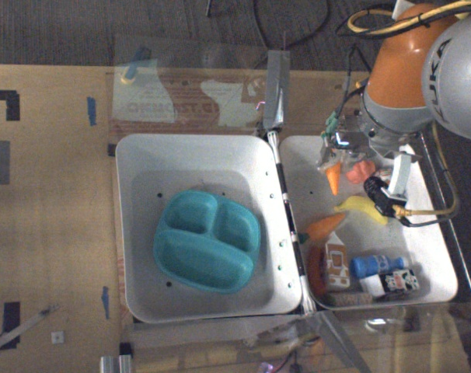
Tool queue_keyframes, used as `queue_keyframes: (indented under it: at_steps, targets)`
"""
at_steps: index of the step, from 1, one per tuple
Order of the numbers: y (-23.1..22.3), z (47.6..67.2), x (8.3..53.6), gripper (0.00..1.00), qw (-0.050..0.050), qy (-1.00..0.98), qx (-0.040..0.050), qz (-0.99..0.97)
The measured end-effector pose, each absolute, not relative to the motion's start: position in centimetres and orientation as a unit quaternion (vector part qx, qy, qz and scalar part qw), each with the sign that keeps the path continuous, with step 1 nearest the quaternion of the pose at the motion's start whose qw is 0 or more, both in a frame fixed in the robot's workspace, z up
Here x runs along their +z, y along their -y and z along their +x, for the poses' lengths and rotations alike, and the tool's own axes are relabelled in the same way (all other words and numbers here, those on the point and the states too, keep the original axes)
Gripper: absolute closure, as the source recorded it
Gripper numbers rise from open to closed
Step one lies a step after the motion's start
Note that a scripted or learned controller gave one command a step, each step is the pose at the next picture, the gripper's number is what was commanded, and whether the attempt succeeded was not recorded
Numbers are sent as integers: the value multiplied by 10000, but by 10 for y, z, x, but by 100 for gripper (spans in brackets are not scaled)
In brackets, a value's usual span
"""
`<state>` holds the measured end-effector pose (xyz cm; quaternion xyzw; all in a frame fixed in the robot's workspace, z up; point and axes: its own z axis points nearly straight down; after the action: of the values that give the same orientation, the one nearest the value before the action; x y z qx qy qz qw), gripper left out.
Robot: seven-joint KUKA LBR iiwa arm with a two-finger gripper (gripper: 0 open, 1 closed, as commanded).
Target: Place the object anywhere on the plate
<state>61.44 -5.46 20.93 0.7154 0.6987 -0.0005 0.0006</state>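
Nearest the camera, the teal three-compartment plastic plate (pixel 207 241) sits in the left white bin (pixel 134 162) with bare floor all around it. Right bin (pixel 441 282): long orange carrot-shaped toy (pixel 324 225) lies diagonally, tip up-right, beside a yellow banana (pixel 362 207). Gripper (pixel 340 142) hovers farther back; can't tell its opening.

The single camera is fixed above the bench (pixel 49 208) and looks down at a slant. It stands far enough to take in both white bins: the left bin (pixel 134 169) with the teal divided plate (pixel 208 242), and the right bin (pixel 434 259). The arm (pixel 422 68) enters from the right, and the dark floor (pixel 103 14) lies along the top.
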Motion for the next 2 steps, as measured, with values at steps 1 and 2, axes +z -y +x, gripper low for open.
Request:
queue_keyframes:
  at_steps: [1, 2]
  targets:
    - [59, 618, 270, 100, 20, -7750, 7, 6319]
    - [-10, 568, 247, 100, -5, -7756, -4, 6312]
